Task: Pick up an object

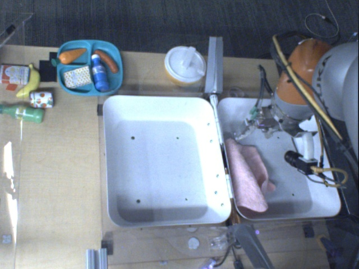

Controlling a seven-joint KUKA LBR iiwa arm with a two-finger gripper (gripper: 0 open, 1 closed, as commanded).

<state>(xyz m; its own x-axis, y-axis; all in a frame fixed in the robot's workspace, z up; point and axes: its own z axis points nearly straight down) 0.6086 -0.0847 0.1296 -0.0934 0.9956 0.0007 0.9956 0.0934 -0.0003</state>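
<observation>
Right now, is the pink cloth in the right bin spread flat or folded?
Folded, bunched lengthwise. The pink cloth lies as a narrow strip along the right bin's left wall, with a doubled-over edge on its right side.

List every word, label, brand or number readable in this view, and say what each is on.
None can be read.
Carton at the bench's left edge: red and white print, too blurred.
Small can: patterned label, too small.
Blue bottle in the teal tray: white label patch, too small.
</observation>
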